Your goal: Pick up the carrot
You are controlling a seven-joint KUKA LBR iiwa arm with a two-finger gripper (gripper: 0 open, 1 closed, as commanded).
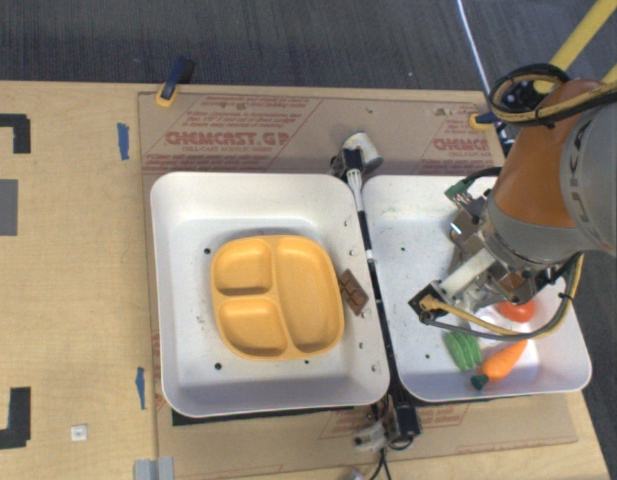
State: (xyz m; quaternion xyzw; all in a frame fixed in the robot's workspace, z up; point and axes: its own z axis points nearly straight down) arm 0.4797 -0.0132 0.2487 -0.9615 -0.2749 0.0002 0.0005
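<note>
The carrot lies slantwise, green end lower-left; whether the tool grips is unclear.

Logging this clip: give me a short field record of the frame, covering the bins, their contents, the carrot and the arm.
left bin: holds a yellow divided plate
right bin: holds the carrot, a green item and a red-orange item
carrot: near the front edge, lying flat beside the green item
arm: reaching in over the right bin
gripper: above the carrot, finger state unclear
carrot grasped: not visibly
</note>
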